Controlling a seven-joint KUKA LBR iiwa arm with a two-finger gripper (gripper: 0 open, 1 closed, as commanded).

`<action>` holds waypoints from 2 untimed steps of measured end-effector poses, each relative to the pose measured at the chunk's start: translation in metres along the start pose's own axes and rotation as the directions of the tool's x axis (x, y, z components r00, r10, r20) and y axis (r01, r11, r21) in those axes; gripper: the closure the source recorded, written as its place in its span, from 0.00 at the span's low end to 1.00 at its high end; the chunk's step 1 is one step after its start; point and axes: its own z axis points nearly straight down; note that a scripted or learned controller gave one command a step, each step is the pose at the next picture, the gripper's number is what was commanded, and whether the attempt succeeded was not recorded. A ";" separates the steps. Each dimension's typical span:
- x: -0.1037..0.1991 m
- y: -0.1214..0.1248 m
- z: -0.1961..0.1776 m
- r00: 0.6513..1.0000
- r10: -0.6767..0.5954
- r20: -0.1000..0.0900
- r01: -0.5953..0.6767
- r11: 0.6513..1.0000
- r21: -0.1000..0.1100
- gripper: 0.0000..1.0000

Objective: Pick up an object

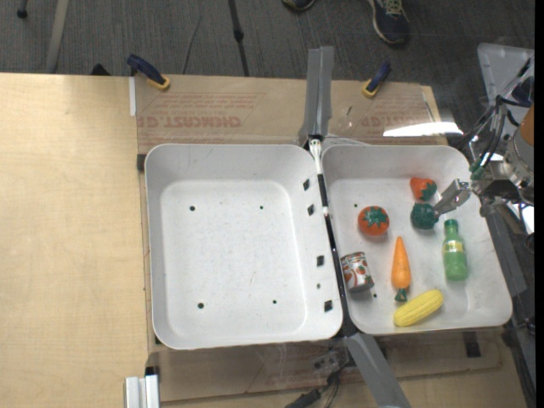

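Gripper [446, 201] fingers slightly parted, holding nothing, tips just beside a dark green round toy vegetable [424, 217], no evident long axis, between orange-red toy [422, 187] and green plastic bottle [455, 251].

— From my remote seat I'm hunting for readable print. Spot any?

— Just one: faded red lettering on the flat brown cardboard sheet [255, 113] lying behind the two bins. It sits upside down from this camera, so I can't spell it out with confidence.

— And the small red-and-white labelled can [357, 272] in the right bin?

— Its label is too small and blurred for me.
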 end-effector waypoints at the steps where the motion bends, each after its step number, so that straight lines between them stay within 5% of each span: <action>1: 0.026 0.066 0.126 0.998 0.065 0.000 -0.065 0.998 0.001 0.00; 2: -0.028 0.030 0.130 0.991 -0.135 -0.007 0.135 0.991 0.001 0.00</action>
